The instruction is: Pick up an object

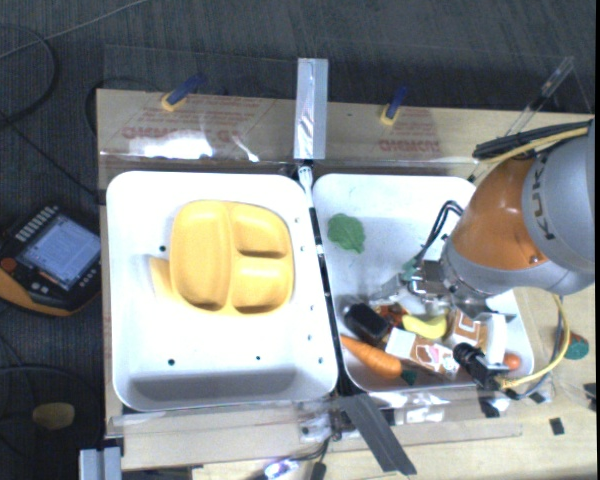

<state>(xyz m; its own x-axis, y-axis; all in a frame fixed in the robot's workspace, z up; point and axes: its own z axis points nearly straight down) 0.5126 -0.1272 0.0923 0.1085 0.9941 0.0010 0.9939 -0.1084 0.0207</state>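
right bin back bare, front cluttered — carrot

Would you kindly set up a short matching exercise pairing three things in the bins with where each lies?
Things:
1. yellow divided tray
2. green leafy piece
3. carrot

Places:
A. right bin, near its front edge
B. left bin, around its middle
C. right bin, upper left part

Pairs: 1-B, 2-C, 3-A

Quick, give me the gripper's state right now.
Gripper: down in the right bin over the pile of toys; open or shut cannot be told, and no object is seen held.
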